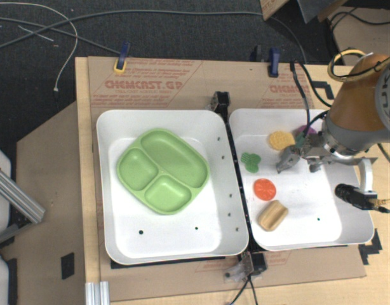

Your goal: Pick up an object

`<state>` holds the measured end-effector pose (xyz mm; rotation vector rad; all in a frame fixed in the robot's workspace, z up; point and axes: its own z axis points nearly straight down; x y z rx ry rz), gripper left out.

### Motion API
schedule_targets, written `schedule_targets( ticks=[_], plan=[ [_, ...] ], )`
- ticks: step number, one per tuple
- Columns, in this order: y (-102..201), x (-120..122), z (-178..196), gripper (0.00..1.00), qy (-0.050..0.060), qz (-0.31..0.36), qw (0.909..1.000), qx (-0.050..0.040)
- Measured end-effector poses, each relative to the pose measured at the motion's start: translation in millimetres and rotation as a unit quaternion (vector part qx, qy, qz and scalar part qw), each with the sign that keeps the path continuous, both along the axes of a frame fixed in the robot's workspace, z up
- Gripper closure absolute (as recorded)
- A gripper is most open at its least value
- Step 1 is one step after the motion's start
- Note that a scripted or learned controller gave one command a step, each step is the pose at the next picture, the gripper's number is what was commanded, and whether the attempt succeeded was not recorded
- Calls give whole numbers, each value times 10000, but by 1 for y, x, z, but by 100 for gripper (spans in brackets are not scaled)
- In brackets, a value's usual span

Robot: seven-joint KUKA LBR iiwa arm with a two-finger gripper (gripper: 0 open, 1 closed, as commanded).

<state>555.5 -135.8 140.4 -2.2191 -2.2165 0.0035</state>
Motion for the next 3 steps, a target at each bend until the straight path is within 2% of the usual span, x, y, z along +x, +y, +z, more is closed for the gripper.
schedule_targets(
  ticks=[1,2,3],
  plan=[
    [1,0,-52,0,-6,-1,10000,1],
    [0,1,-39,100,-32,1,10000,-5],
    [-2,3,5,100,-45,7,10000,-14]
  ],
)
